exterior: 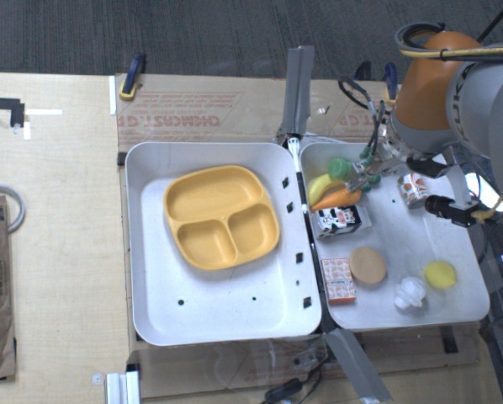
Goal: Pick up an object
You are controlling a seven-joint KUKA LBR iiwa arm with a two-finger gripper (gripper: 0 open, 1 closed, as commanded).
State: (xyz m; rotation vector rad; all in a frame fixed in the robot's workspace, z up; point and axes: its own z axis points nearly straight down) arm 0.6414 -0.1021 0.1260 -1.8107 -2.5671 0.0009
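A: Where's our gripper?
B: Right bin, down over the carrot by the banana. We can't tell its grip.
A: Left bin?
B: Yellow tray.

We see a wooden bench bearing two white bins side by side. Cardboard lies behind them.
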